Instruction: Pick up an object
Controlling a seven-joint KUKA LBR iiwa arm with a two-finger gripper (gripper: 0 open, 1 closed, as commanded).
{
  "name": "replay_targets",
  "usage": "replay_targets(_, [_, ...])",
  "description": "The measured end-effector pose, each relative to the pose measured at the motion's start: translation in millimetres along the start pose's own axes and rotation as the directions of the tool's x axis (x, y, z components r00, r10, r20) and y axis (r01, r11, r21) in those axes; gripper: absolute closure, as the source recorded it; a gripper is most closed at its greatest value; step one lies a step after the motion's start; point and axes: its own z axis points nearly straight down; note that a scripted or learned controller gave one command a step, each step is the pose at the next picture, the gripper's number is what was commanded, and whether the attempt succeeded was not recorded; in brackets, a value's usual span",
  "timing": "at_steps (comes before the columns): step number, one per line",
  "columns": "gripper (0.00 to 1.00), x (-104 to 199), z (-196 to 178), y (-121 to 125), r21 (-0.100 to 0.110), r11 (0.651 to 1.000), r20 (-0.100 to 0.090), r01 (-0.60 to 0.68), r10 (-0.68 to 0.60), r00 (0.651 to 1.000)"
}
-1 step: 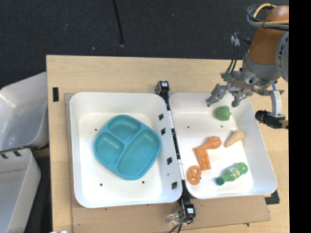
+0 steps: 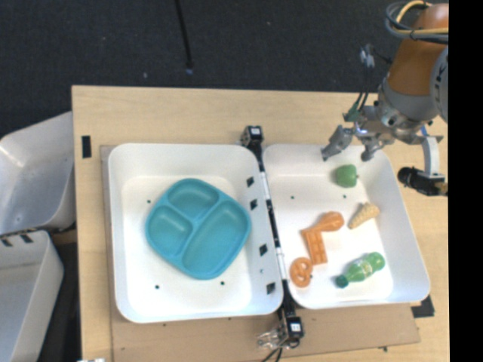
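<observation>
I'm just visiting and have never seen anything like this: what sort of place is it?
Most likely a robotics lab test bench. A robot arm with an open pincer hangs over two white bins of toy items, such as a blue divided plate and a green bottle.

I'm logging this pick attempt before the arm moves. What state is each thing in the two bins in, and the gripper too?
gripper: open, above the right bin's far edge, holding nothing
green round object: resting in the right bin, just below the gripper
cone: lying on its side
orange pieces: lying flat
green bottle: lying on its side
blue divided plate: flat in the left bin, nothing on it
</observation>
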Motion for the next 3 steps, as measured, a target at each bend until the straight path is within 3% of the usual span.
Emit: replay_targets(3, [0.0,-1,126,10,0.003,1.0,0.003,0.0,0.0,1.0])
